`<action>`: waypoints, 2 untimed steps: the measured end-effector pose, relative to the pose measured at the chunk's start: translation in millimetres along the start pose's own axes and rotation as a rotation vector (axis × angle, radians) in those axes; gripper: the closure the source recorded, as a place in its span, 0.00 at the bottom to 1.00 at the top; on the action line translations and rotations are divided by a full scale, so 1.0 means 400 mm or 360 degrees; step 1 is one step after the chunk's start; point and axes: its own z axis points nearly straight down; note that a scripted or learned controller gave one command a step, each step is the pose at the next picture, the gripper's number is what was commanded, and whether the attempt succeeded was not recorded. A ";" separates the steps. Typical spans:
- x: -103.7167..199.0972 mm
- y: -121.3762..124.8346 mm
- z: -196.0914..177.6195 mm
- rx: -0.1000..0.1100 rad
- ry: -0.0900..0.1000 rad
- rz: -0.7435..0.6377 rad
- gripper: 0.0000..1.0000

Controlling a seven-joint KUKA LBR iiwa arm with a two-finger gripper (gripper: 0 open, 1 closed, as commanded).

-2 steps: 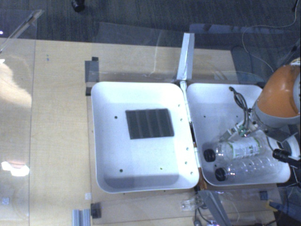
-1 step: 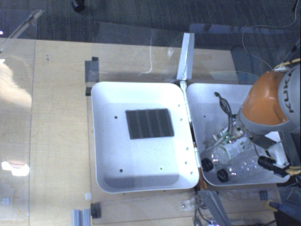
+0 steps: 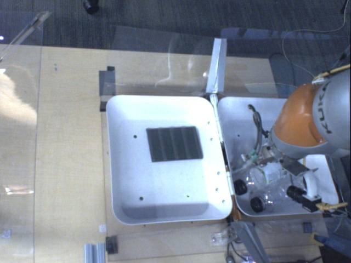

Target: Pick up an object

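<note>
My gripper (image 3: pixel 267 166) reaches down into the right bin (image 3: pixel 237 119), under the grey arm with its orange band. It sits among clear plastic items (image 3: pixel 270 186) lying in the bin's near half. Two small round black things, one (image 3: pixel 239 187) by the bin's left wall and another (image 3: pixel 256 204) near its front edge, lie close to those clear items. A thin dark curved piece (image 3: pixel 255 118) lies further back in the same bin. The arm hides what is directly under the gripper.
The left bin (image 3: pixel 126 147) holds a dark grey ribbed rectangular pad (image 3: pixel 174 143) near its middle. A raised divider (image 3: pixel 221 147) separates the two bins. A clear panel stands behind the bins, and bare bench lies to the left.
</note>
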 end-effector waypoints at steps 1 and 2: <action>-0.015 0.094 0.004 0.0005 0.0003 0.0111 0.00; -0.142 0.094 0.005 0.0006 0.0001 -0.0375 0.00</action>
